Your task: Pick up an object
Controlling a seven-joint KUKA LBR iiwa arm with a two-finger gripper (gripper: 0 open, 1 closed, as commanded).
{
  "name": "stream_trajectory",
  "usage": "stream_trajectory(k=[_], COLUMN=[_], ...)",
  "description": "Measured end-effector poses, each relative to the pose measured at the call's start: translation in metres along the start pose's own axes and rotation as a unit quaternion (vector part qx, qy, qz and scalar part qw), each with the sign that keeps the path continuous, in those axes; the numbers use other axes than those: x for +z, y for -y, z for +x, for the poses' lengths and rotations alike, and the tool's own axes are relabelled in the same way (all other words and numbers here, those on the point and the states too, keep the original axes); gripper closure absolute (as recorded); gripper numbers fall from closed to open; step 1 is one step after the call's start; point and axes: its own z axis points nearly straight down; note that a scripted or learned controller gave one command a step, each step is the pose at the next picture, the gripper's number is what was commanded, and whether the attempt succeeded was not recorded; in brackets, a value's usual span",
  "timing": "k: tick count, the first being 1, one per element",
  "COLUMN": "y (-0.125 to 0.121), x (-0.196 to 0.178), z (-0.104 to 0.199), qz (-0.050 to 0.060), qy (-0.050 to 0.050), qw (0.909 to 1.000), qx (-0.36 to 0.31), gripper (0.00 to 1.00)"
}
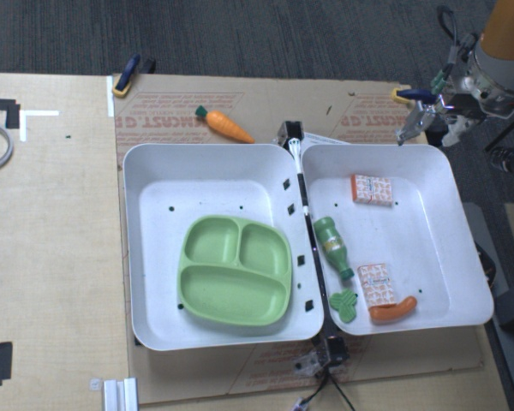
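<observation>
Green bottle — long axis up-down in right bin, cap lower-right.

Below and left of my pincer, the right bin lies open across its middle, with two cartons, bottle and sausage crowding its left and far side.

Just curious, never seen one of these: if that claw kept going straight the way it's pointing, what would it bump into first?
The claw points down-left, so probably the far rim of the right bin; its height above it is hard to judge.
</observation>
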Motion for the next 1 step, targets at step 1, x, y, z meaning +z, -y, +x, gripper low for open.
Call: stream_trajectory(k=[1], y=[-0.0054], x=[0.1674], z=[0.0595], qz=[-0.001], qy=[0.000], qw=[0.9947], qx=[-0.103], gripper=[0.00])
